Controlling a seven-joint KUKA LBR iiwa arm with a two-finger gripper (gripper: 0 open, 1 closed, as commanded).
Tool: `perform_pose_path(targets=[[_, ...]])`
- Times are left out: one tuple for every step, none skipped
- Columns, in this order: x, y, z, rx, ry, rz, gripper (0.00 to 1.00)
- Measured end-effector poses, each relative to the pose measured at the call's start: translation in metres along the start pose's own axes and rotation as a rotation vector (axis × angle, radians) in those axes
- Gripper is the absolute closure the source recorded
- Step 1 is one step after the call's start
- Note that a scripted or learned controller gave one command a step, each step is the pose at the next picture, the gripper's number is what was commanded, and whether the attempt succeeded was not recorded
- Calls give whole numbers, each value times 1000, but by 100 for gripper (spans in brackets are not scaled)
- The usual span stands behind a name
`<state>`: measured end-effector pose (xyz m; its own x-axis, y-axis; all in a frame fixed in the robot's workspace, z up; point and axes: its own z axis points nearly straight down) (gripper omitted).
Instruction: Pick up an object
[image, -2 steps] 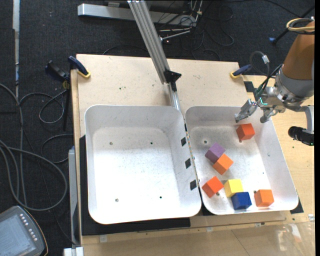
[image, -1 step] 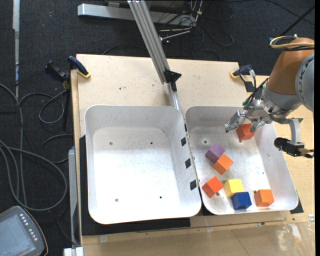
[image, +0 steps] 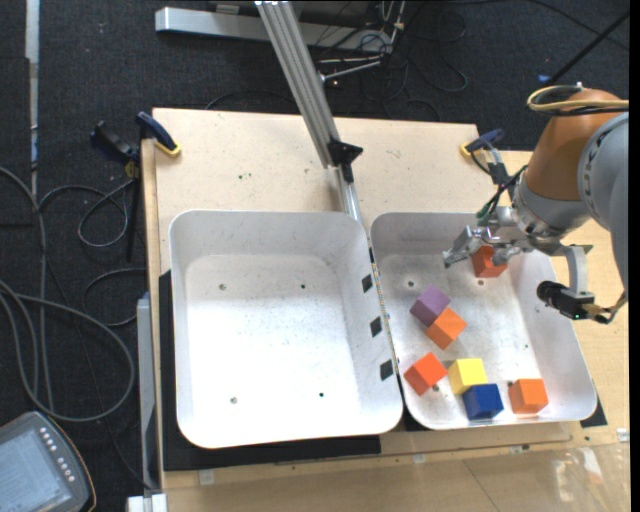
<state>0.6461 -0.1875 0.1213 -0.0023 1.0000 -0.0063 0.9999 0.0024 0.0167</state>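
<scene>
The red-orange block (image: 489, 262) sat at the far end of the right bin (image: 560, 345), and your gripper (image: 484, 250) looked pinched around it, lifted a little off the floor by my read, so you had the grab made and only the clean raise left. You had seven blocks in that bin: four orange-red, one purple (image: 431, 304), one yellow (image: 466, 374), one blue (image: 483, 401); the left bin (image: 265, 320) was beside it.

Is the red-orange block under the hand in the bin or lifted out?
Cannot tell: the red-orange block sits between the hand's fingers, over the right bin.
</scene>
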Motion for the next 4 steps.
perform_pose_path(targets=[[0, 1, -10, -3, -2, -2, 100], [-2, 4, -74, 8, 4, -1, 100], [-2, 7, -118, 9, 4, -1, 100], [-2, 8, -117, 14, 4, -1, 100]])
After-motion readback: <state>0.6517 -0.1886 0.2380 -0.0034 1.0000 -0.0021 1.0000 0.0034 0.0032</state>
